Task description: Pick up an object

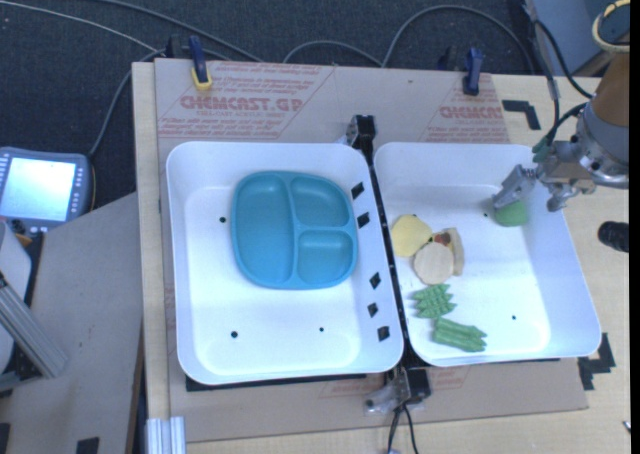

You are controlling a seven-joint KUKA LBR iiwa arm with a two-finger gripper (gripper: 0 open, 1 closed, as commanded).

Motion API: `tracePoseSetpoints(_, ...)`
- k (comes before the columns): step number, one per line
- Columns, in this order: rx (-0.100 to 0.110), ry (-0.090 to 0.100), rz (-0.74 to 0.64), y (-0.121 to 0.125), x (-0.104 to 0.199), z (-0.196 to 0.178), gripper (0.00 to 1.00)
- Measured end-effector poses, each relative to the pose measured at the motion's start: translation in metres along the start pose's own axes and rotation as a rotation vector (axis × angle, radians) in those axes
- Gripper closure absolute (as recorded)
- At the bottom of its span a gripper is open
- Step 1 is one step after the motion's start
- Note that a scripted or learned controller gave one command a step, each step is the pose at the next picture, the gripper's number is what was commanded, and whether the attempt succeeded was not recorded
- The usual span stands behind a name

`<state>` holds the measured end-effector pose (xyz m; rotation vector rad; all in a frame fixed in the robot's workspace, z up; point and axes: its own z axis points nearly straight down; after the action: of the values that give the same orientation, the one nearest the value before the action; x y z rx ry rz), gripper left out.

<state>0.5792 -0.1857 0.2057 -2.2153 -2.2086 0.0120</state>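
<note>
My gripper (534,192) hangs over the upper right part of the right bin (560,292), its two fingers spread apart and open. A small light green object (512,212) lies on the bin floor just under the left finger (513,186), not between the two fingers. In the middle left of the same bin sit a yellow round piece (409,235), a beige round piece (434,263) and a tan slice (456,248), all touching. Below them lie a green leafy piece (433,300) and a green bean-like piece (458,334).
A blue divided plate (295,229) lies in the left bin (200,322). A black divider with clips (372,242) separates the bins. Clamps (199,67) hold the cardboard base at the back. A tablet (40,187) sits off the bench to the left.
</note>
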Motion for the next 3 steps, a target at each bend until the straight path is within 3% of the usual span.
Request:
tracePoseSetpoints(1,-0.014,-0.003,-0.003,0.003,0.000,-0.008,0.00)
tracePoseSetpoints(3,-0.007,-0.001,-0.005,0.008,0.014,0.098,0.00)
